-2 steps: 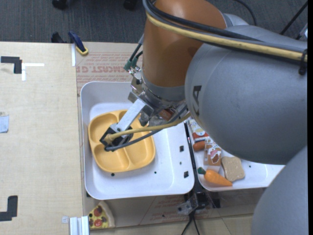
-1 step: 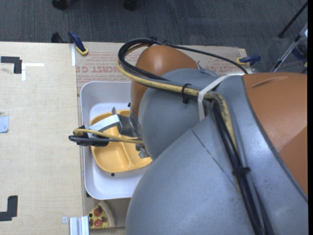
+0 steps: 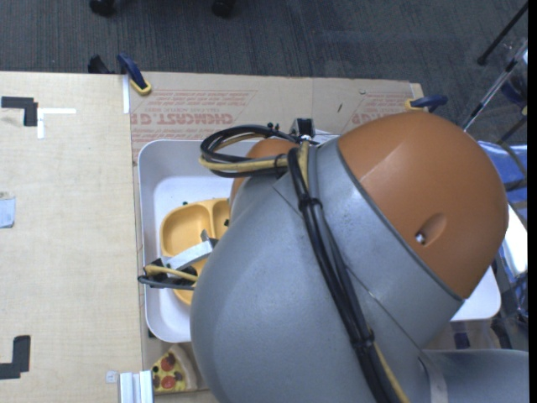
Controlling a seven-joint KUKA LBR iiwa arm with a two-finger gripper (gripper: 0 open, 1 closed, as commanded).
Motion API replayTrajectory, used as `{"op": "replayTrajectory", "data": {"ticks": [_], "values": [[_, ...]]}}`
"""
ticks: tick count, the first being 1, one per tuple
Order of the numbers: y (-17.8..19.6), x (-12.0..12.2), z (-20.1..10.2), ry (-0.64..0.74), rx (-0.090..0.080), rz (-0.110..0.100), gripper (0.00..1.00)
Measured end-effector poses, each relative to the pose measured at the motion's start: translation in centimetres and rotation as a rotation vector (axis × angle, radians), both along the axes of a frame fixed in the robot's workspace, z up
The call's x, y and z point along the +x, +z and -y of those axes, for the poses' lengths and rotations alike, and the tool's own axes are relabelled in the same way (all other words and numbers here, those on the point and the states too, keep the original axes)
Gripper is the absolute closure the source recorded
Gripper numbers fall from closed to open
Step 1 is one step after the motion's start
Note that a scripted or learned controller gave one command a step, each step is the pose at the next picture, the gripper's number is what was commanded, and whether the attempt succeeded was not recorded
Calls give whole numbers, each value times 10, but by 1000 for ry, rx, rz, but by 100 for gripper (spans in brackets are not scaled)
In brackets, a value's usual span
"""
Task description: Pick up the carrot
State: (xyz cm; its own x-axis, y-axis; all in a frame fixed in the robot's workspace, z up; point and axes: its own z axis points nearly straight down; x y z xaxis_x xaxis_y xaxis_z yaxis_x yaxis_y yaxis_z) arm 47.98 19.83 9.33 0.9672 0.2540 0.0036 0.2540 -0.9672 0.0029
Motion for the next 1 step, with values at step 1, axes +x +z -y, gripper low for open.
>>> {"op": "replayTrajectory", "data": {"ticks": [1], "values": [[-1,-1,-27,-62,-4,-3,100]]}}
